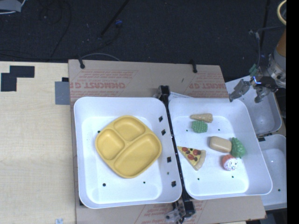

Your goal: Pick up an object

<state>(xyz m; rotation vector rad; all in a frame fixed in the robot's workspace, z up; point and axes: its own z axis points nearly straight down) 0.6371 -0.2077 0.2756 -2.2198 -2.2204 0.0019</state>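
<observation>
Pizza slice (192, 156): flat, stiff, light toy — I'd pinch across its crust edge.
Gripper (250, 90): fingers spread apart, holding nothing, at the right bin's (254, 183) one o'clock corner.

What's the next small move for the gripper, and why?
Probably bring the gripper left and down over the right bin. It sits open above that bin's upper right corner, holding nothing, and the nearest toys, the tan piece and the green piece beside it, lie farther in.

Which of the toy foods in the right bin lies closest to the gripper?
The tan piece at the bin's far edge, just above a small green one; the others lie farther from the gripper.
</observation>
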